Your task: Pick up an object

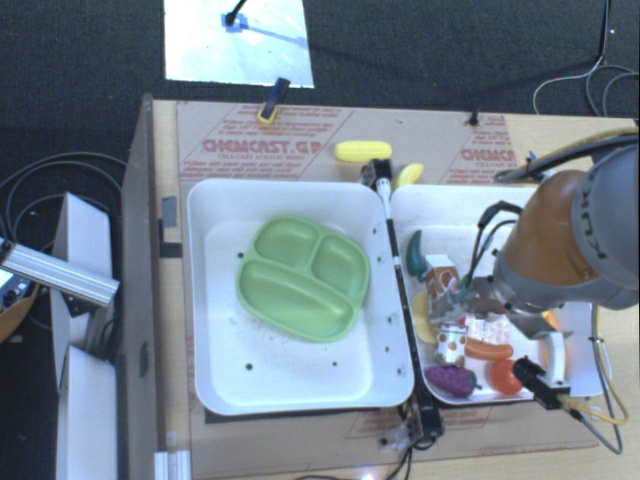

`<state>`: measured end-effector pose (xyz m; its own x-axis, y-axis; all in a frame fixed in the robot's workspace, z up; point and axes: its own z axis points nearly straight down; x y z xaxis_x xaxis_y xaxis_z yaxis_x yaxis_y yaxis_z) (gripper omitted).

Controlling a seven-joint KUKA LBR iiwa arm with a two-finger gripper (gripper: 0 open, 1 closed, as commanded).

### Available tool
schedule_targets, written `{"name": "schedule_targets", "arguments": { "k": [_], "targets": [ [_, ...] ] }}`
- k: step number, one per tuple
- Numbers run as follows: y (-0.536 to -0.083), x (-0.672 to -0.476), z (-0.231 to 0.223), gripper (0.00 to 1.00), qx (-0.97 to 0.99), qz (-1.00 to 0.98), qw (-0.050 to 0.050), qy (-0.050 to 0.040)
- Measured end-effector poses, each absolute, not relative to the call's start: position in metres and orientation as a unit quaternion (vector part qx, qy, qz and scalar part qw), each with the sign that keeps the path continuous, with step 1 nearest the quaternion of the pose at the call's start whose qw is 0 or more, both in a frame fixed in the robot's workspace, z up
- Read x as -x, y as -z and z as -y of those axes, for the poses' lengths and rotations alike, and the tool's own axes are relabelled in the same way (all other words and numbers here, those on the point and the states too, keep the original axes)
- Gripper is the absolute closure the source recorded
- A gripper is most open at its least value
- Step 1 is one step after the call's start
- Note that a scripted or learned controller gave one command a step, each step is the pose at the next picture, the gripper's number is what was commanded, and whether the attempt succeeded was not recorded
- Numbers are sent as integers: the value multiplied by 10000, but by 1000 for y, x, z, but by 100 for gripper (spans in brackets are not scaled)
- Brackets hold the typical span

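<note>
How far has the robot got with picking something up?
Nothing looks picked up so far. The green tray sits alone in the left bin. The arm is low over the toys in the right bin, so it may be trying a grab. Lifting one out is what's left.

Toy foods crowd the lower right of the frame: a purple grape bunch [452, 379] at the bottom, a red tomato-like piece [503, 376] beside it, an orange sausage [488, 349] above, and a dark green piece [415, 255] higher up.
</note>
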<state>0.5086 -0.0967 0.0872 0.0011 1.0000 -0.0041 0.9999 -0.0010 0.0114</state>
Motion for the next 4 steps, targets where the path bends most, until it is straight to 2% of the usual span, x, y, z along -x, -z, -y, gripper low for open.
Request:
{"name": "schedule_targets", "arguments": {
  "k": [1, 2, 3, 4],
  "targets": [
    [-101, -512, 94, 100, -7057, -7085, 70, -65],
    [-100, -512, 94, 0, -7058, -7083, 63, -61],
    [-91, -495, 110, 0, -7069, -7072, 125, -90],
    [-92, -674, 130, 0, -7039, -7102, 72, -46]
  ]
}}
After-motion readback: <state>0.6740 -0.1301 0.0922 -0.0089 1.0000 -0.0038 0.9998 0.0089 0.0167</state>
